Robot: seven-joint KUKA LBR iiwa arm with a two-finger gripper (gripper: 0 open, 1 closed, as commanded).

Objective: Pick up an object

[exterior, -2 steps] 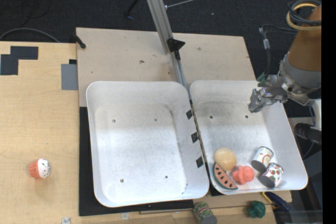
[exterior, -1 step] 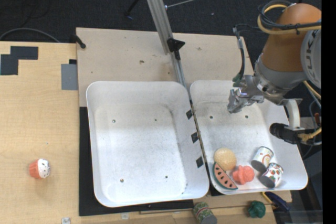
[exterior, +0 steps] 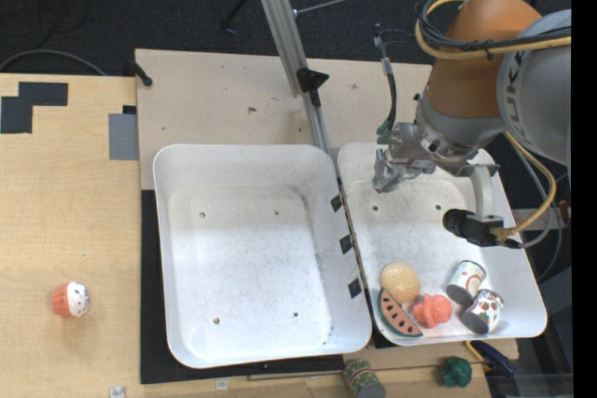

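Overhead, the arm bends down from the right; its gripper hangs over the right bin's far end; finger state unclear

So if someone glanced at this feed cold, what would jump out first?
Probably the big grey and orange arm at the right, with its gripper over the far end of the right bin. Next, the bright toys bunched in that bin's near corner: a watermelon slice, a pink toy and a tan ball.
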